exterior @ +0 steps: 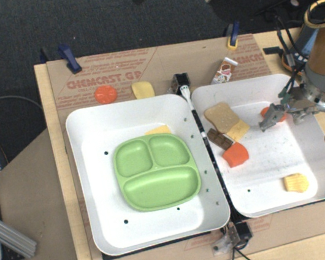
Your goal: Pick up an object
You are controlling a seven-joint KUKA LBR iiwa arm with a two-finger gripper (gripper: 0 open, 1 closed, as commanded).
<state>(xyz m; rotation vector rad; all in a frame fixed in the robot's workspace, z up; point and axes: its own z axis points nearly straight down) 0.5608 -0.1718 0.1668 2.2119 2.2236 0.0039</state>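
**Robot arm reaching into the right bin beside a small orange-red item**

Two shallow white bins sit side by side on a cardboard-covered counter (40, 179), seen from above at a slant.

The left bin (89, 170) holds a light green divided plate (156, 171) with three compartments, two small ones at the back and one long one at the front. A pale yellow piece (158, 131) peeks out from behind the plate's far edge.

The right bin (319, 173) holds several small toy-like food items. Near its back left is a tan slice shaped like bread (220, 115), with a yellow block (239, 129) touching its front edge and a dark brown bar (219, 139) just to the left. In front of these lies an orange-red chunk (236, 155), blocky with rounded corners. Near the front right is a yellow ridged piece (296, 183), well apart from the rest.

The grey arm enters from the right, and its end effector (272, 117) sits low over the back right part of the right bin. A small orange-red item (266, 112) lies right at its tip; whether the fingers are open or closed around it cannot be told.

Behind the bins, on the cardboard, rest an orange disc (106, 94), a yellow block-shaped piece (142, 90) and a small wrapped packet (224, 71).
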